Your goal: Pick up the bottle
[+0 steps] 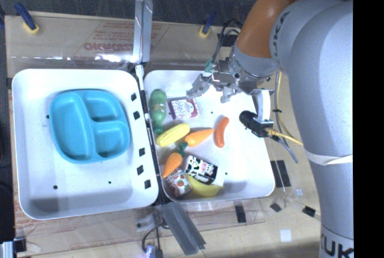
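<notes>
In the right bin (259,182), the bottle (157,108) lies left of the spread, empty tool (211,88).

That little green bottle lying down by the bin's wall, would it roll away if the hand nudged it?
Probably. The green bottle lies on its side and looks round, so a sideways nudge could roll it. The bin wall and the corn next to it may stop it. Its glossy plastic looks stiff, perhaps slippery.

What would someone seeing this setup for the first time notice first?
Probably the big grey arm with its orange band, reaching in from the right over the right bin. Next, the bright blue divided tray lying alone in the left bin. Then the cluster of toy food along the right bin's left side, with the green bottle against the divider, left of the gripper.
</notes>
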